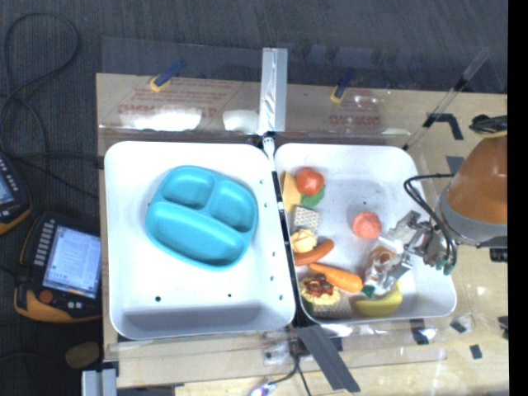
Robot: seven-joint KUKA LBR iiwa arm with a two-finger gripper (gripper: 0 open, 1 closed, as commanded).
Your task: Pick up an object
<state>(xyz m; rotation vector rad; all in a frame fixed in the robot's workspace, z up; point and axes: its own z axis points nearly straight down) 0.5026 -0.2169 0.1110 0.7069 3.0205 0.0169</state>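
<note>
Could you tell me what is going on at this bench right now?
The grey arm's hand is down in the right white bin, low among small toy foods, just above a yellow toy banana and beside an orange toy carrot. Nothing is visibly held. A blue divided plastic plate lies in the left white bin.

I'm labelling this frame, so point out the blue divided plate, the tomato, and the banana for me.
blue divided plate (201, 216): camera view, on the ridge between its compartments.
tomato (309, 180): camera view, middle of its red top.
banana (381, 304): camera view, on its yellow curve by the bin's near wall.
</note>
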